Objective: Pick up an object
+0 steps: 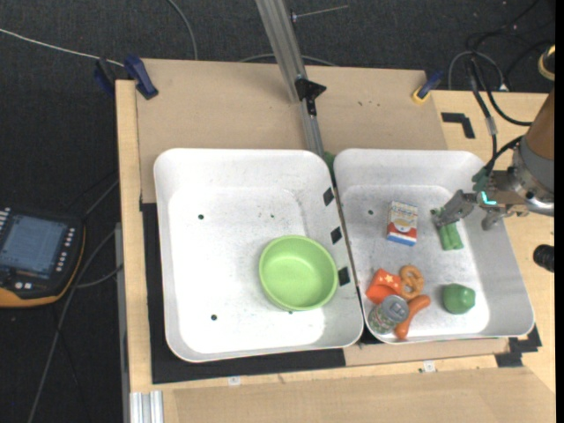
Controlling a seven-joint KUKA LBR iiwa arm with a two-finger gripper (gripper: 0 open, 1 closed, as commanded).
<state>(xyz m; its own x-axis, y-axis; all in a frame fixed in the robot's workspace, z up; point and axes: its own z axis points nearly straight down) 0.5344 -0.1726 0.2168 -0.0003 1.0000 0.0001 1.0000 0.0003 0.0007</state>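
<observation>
Camera view: gripper (467,211) over right bin (504,271), fingers spread apart, nothing between them. Just beside them, green block (451,237). Near it, small red-and-white box (403,222). Lower in same bin: green round object (458,299), orange pretzel-shaped piece (411,278), orange-and-grey clutter (392,310). In left bin (176,236), green bowl (298,272).

Grey arm with orange band enters from the right edge, wrist angled down-left, gripper (470,212) low near the right side of the frame with its two dark fingers (455,206) spread apart, nothing visible between them.
</observation>
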